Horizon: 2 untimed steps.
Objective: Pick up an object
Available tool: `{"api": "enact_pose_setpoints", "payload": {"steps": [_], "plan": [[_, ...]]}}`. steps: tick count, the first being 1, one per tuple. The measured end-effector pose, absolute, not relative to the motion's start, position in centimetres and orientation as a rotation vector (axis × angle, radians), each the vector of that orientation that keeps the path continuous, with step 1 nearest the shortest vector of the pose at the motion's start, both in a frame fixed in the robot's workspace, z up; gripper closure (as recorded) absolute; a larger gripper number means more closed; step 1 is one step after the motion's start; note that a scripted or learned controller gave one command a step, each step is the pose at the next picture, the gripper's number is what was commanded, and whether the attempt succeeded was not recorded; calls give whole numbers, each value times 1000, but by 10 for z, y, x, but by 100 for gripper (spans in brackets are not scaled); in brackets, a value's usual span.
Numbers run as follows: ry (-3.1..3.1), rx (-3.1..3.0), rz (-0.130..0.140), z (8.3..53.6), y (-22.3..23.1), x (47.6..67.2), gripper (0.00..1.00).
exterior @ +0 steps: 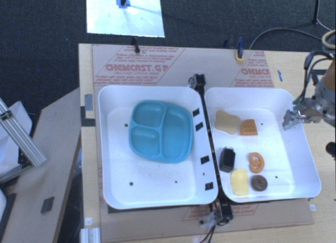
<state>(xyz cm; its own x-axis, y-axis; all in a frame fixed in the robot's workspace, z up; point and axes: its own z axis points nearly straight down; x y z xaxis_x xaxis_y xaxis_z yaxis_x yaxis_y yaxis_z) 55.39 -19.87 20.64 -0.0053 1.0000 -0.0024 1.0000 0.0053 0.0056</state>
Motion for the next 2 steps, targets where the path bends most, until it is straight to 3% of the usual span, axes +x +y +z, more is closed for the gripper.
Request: {"api": "enact_pose_setpoints", "payload": {"steps": [1,2], "plan": [[2224,2210,5,255,-199,555,100],[2229,2211,3,260,-143,563,100]]}}
